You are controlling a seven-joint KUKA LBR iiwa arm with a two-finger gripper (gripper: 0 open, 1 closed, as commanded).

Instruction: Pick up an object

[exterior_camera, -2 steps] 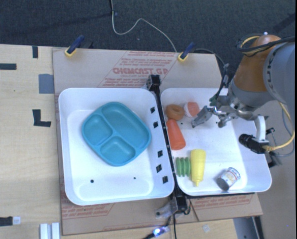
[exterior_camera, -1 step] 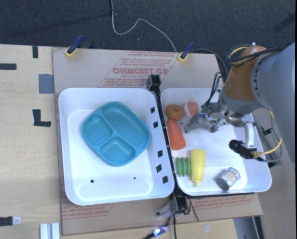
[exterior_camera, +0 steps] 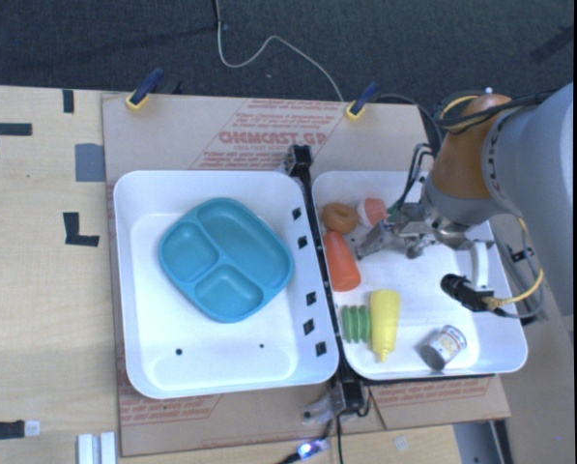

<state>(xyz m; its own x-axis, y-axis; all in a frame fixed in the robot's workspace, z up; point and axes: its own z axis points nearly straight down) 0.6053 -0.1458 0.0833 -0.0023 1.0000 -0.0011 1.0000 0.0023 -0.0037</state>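
Note:
My gripper (exterior_camera: 379, 236) hangs low over the upper left part of the right bin (exterior_camera: 491, 356), reaching in from the right. Just left of its tip lie a brown doughnut-shaped toy (exterior_camera: 340, 217) and a small red and white piece (exterior_camera: 372, 209). An orange carrot-like toy (exterior_camera: 342, 262) lies below them along the bin's left wall. Nearer the front are a green ribbed toy (exterior_camera: 354, 323), a yellow bottle (exterior_camera: 385, 322) and a small silver can (exterior_camera: 445, 346). Nothing is visibly held.
The left bin (exterior_camera: 143, 356) holds a blue divided plate (exterior_camera: 226, 257). A black divider with clips (exterior_camera: 310, 259) runs between the bins. The grey arm with its orange band (exterior_camera: 467, 158) covers the right bin's upper right. A black cable loop (exterior_camera: 462, 291) hangs at the bin's right.

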